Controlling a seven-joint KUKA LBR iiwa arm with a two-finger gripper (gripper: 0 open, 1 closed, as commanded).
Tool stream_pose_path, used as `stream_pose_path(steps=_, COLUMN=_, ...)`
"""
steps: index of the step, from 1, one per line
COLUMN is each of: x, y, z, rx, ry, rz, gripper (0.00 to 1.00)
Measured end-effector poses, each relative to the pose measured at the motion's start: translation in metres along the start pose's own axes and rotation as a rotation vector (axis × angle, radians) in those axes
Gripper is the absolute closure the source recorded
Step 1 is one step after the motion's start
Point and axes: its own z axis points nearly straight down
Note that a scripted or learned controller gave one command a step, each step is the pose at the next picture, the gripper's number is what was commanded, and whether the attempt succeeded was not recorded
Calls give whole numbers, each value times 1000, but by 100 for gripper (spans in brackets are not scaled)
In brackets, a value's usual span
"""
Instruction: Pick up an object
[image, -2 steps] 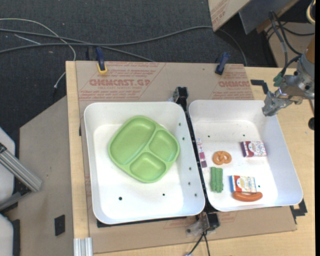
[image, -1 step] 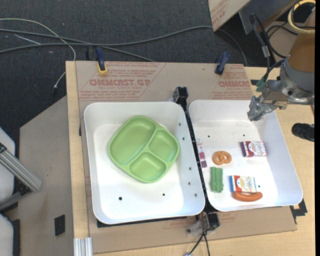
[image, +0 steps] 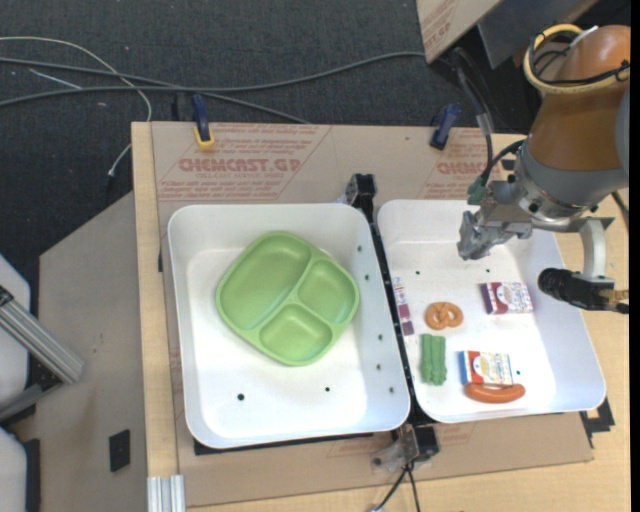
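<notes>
So the gripper (image: 478, 246) is hanging over the back of the right bin (image: 580, 385), nothing in it, and I honestly can't tell how it's set. Below it sit a pretzel (image: 443, 316), small packet (image: 505, 297), green piece (image: 432, 358) and sausage (image: 494, 392). Left bin (image: 200, 400) has a green plate (image: 288, 297).

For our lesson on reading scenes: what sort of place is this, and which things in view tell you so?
Most likely a robotics lab test bench: a robot arm reaches over two white bins, clamps hold a cardboard sheet, and loose cables run across the floor.
</notes>
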Motion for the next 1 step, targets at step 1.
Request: stream_pose_path(steps=1, x=40, y=-25, z=15, rx=0, ry=-1, rz=2, gripper=100)
